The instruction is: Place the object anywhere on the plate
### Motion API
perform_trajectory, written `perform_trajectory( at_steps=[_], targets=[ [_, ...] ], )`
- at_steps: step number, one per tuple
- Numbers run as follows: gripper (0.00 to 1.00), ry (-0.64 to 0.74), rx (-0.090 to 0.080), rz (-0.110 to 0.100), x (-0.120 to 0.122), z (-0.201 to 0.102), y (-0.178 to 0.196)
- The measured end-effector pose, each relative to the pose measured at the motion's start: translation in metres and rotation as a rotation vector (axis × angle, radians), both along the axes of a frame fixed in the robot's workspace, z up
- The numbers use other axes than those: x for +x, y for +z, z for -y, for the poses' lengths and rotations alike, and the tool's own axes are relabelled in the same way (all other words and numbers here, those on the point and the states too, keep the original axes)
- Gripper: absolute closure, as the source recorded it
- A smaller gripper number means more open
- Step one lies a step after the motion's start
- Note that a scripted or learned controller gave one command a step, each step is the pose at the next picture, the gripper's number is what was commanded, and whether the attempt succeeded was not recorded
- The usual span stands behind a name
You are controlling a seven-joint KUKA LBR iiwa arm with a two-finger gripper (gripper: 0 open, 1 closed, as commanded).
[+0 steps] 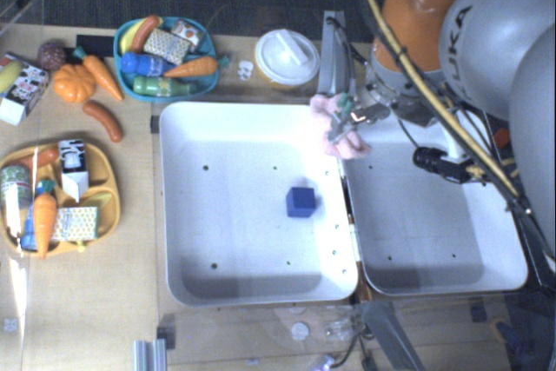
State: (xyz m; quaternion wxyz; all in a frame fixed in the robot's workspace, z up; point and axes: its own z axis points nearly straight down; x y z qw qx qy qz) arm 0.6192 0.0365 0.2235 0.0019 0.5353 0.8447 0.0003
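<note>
A soft pink object [346, 143] hangs over the wall between the two bins, at their far end. My gripper [348, 115] is shut on the pink object, which bulges out on both sides of the fingers. A small blue cube [301, 202] lies in the left bin [217, 115], right of its middle. A blue plate [209, 83] heaped with toy food stands beyond the left bin's far left corner. On the bench at the far left sits a yellow plate [110, 183], also loaded with toy food.
A round white lidded container [287, 56] stands just behind the bins, close to my gripper. A toy pumpkin [73, 83], carrot [106, 76] and sausage [104, 122] lie loose on the bench. The right bin [434, 261] lies under my arm.
</note>
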Motion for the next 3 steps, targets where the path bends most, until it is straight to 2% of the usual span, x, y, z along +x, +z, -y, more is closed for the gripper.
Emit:
perform_trajectory(
  at_steps=[1, 3],
  targets=[
    [1.00, 0.006, 0.000, -0.001, 0.001, -0.002, 0.000],
    [1.00, 0.812, 0.001, -0.001, -0.049, -0.091, -0.012]
  ],
)
